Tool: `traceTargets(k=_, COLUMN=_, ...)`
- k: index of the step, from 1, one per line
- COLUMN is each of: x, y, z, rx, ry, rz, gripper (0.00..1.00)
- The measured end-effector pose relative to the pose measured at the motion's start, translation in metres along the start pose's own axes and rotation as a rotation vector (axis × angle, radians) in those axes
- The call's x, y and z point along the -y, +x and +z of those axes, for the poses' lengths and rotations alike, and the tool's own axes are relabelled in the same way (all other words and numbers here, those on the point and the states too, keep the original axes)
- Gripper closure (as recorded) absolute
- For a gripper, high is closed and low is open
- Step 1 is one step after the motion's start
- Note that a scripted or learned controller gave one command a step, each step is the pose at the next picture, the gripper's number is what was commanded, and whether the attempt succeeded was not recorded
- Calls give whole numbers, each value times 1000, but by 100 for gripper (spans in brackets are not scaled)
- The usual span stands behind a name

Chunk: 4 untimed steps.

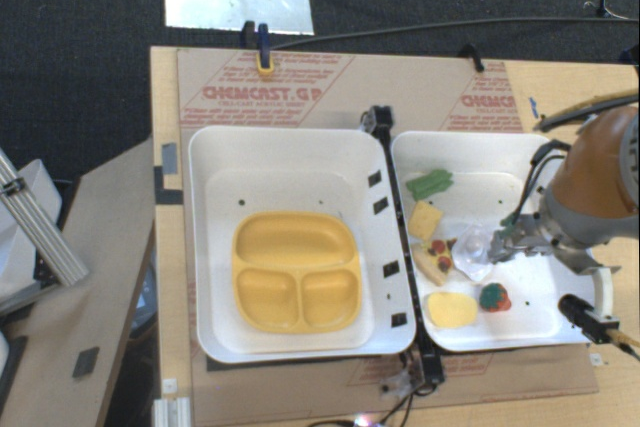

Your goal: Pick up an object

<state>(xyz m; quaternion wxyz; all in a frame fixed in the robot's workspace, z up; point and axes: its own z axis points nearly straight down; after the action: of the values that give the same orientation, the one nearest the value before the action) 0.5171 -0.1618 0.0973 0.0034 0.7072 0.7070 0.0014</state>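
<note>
Yellow is what catches the eye from above: a three-part yellow tray [296,270] sits alone in the left bin [215,165], while the small things crowd the right bin [540,153]. Over there we have a green piece [430,183] up near the divider, a pale yellow block [425,220] just below it, a flat yellow disc [452,309] near the front wall, and a small green-and-red item [494,296] just beside it. Between them lies a crumpled clear wrapper [472,251] with some red and brown bits beside it. Everything looks scattered loose, as if tipped in, so any one of them could be the pick.

Now the arm [596,180], coming in from the right, orange band showing, wrist bent low into the right bin. The gripper [505,240] is right at the edge of the clear wrapper, seemingly touching it. How wide the jaws stand, I cannot tell, and nothing is plainly held. My read: the wrapper is the target, and it's slippery stuff.
</note>
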Motion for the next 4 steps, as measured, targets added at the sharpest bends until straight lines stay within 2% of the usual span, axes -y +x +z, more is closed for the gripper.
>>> traceTargets(k=1, x=-2, y=8, z=-57, rx=-2, ry=4, rz=-5, gripper=100)
traceTargets(k=2, x=6, y=7, z=-105, rx=-2, ry=5, rz=-5, gripper=100)
traceTargets(k=3, x=4, y=6, z=-157, rx=-1, ry=3, rz=-5, gripper=100)
traceTargets(k=4, x=-13, y=58, z=-144, rx=-3, ry=5, rz=-7, gripper=100)
